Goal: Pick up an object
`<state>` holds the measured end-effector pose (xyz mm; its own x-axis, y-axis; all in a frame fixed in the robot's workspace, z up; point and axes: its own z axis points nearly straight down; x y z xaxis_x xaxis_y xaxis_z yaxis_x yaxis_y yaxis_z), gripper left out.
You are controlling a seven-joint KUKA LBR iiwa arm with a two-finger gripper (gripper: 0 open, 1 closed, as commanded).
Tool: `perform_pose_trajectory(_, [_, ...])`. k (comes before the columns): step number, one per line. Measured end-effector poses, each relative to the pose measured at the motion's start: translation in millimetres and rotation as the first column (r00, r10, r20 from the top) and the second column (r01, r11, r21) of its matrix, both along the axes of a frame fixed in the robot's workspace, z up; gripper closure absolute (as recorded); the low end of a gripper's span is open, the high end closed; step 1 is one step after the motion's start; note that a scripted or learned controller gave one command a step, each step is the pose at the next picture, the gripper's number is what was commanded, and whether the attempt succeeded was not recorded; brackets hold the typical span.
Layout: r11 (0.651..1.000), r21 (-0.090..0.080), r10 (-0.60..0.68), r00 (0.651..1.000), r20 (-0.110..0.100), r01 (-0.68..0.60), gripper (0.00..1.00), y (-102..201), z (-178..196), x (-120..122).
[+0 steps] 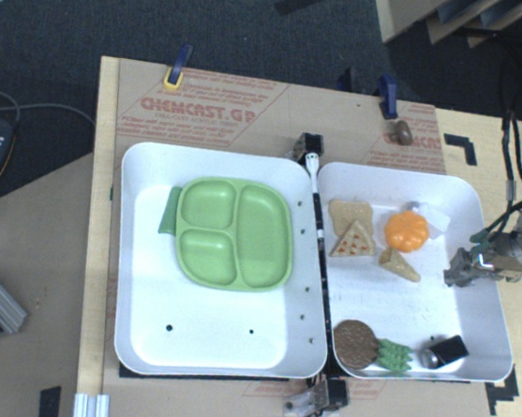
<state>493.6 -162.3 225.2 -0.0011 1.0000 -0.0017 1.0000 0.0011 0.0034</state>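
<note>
My gripper (461, 272) hangs over the right edge of the right bin (452, 192), reaching in from the right. Left of it lie an orange round fruit (406, 230), a tan wedge (400, 263), a triangular sandwich piece (354, 242) and a pale bread slice (349, 212). At the bin's front sit a brown round cookie (354, 343), a green leafy toy (393, 357) and a small black block (446, 352). Nothing is seen held by the gripper, which stands apart from all of these.
The left bin (141, 264) holds a green divided plate (235, 234). Clamps (175, 70) grip the cardboard base at the back. Cables (511, 158) hang by the arm on the right. A black fitting (310, 148) sits between the bins at the back.
</note>
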Motion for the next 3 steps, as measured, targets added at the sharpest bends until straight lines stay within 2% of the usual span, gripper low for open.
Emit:
perform_pose_trajectory(1, [1.0, 0.001, 0.004, 1.0, 0.0, -0.004, 1.0, 50, -4, 17])
perform_pose_trajectory(3, [1.0, 0.002, 0.005, 1.0, 0.0, -0.005, 1.0, 156, -12, 73])
